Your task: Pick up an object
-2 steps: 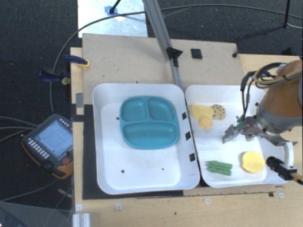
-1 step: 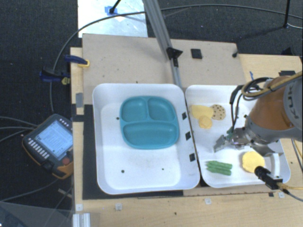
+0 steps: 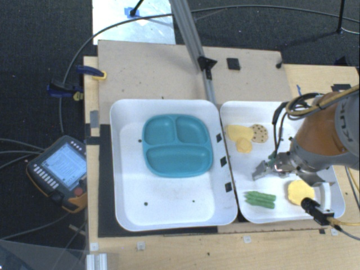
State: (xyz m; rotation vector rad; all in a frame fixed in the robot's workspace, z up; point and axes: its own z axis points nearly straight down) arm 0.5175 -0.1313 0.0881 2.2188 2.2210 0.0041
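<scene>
The right bin holds several toy food items. A yellow piece and a speckled round cookie lie near its back. A green bean pod rests near the front, with a yellow round piece to its right. My gripper hangs over the middle of the right bin, pointing left. It is above and just behind the green pod, and right of the yellow piece. Nothing is visibly held in it. The arm's orange band covers part of the bin's right side.
The left bin holds a teal divided plate. A grey pole slants across the back board. A handheld pendant and cables lie on the floor at left. Black clips sit on the divider between the bins.
</scene>
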